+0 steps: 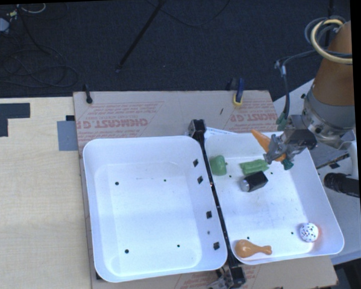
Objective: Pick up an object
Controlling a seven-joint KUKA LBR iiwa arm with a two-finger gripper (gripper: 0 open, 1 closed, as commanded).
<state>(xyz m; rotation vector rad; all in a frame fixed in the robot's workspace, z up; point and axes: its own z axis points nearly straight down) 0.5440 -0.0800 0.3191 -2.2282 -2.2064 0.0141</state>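
Hiding orange piece (261, 138): claw (278, 154).

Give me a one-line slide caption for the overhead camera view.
Gripper hovers by an orange carrot-like piece in the right bin, above a green block and black cylinder.

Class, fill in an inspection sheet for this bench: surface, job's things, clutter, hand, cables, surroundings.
Surface: two white bins side by side; left bin, right bin.
Job's things: in the right bin, green block, green piece, black cylinder, orange pear shape, speckled white ball, orange piece.
Clutter: nothing seen.
Hand: hand over the right bin's far right; grip unclear.
Cables: black cables on the dark floor.
Surroundings: cardboard sheet under the bins.
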